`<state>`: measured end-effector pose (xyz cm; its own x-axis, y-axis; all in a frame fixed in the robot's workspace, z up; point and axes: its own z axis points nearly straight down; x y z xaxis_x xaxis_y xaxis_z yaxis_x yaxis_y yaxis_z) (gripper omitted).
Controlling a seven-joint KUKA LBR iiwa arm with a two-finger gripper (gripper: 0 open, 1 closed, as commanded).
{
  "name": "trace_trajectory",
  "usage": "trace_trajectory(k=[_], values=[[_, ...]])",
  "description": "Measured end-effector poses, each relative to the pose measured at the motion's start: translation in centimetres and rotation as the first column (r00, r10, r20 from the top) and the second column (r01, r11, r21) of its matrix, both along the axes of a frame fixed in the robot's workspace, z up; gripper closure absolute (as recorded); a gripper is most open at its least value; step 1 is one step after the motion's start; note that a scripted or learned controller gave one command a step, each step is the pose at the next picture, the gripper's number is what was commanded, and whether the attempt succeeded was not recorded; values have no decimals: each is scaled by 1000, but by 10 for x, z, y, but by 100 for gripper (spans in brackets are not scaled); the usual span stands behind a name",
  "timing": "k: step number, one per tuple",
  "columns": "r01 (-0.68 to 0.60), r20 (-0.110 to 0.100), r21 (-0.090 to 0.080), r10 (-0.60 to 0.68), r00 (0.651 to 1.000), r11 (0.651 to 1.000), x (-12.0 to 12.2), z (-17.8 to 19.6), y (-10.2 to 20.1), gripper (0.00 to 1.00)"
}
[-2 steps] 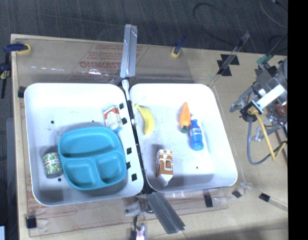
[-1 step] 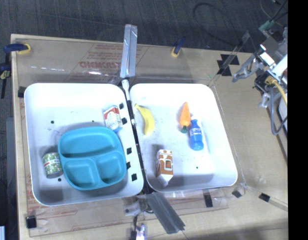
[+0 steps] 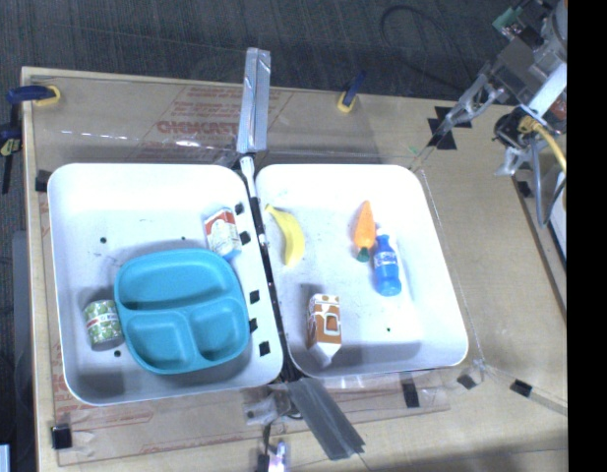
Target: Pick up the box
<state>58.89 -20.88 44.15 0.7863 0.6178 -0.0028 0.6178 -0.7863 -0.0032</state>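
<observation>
The arm (image 3: 524, 62) is showing as grey metal parts crowded at the view's top right. A dark, pointed piece (image 3: 449, 126) is sticking out at its lower left end. A yellow cable (image 3: 551, 146) and thin dark wires are trailing along it. Small green and white fittings, possibly connectors, are sitting near the top.

I see a blue divided tray (image 3: 181, 309) in the left bin (image 3: 77, 190), a green-labelled can (image 3: 102, 324) just beside it. In the right bin (image 3: 426, 224), a banana (image 3: 288, 235) lies near the divider, with a carrot (image 3: 364, 226) touching a blue bottle (image 3: 386, 266).
</observation>
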Motion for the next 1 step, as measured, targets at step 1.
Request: trace_trajectory(k=[1], values=[[-46,-1,0,46,999,999,50,-20,4,0]])
